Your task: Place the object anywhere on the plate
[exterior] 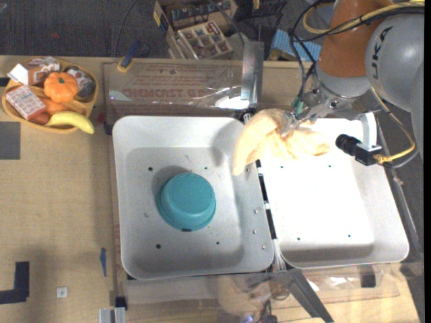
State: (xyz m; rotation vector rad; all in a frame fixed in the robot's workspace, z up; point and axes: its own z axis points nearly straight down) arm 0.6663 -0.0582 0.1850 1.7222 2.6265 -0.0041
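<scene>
White bins [135,247], hand [293,123] blurred

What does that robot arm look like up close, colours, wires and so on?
The arm is a thick, rounded, glossy grey shell with dark lettering on its side and an orange band above the wrist. Yellow and black cables loop around the band. Below it sits a metallic wrist, then the small gripper. A little black unit with a yellow cable sits alongside.

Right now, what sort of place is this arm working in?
Probably a robotics lab test bench, not a kitchen: two white bins on a bench, a teal plate in the left one, a bowl of toy food nearby, and loose cables around the arm.
</scene>
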